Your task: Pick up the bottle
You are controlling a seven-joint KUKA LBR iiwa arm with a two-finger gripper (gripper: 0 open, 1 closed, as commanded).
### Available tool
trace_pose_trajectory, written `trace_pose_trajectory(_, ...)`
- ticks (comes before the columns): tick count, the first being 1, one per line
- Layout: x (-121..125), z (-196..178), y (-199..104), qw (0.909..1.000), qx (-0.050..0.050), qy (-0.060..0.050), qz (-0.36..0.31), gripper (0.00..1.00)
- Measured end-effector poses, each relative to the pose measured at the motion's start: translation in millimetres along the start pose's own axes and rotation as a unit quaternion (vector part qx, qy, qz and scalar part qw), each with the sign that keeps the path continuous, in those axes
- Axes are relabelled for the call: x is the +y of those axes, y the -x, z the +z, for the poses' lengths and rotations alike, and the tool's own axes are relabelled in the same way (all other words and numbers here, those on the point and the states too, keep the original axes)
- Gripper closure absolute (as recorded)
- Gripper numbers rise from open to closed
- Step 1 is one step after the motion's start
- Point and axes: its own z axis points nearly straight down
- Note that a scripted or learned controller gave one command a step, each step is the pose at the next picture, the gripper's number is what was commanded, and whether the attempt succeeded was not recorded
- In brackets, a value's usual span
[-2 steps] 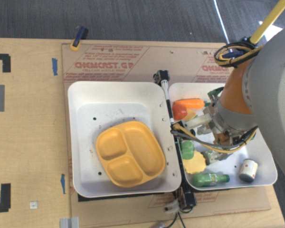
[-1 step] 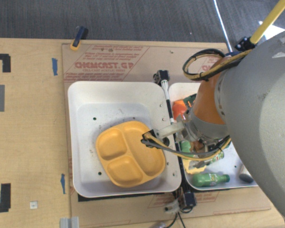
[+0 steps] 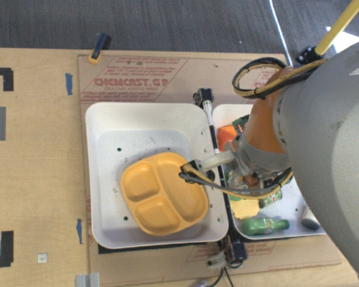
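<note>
The grey arm fills the right side, bent over the right bin. In the left bin a yellow divided tray lies flat. The gripper is hidden under the wrist — whether it is open or closed I cannot tell. The green bottle lies on its side at the right bin's near edge, long axis left-right, just toward the camera from the wrist.
</note>
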Motion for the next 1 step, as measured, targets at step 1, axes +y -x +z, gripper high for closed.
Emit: trace_pose_trajectory(1,56.1,9.6,-40.4,0.9958,0.001,0.002,-0.091,1.0)
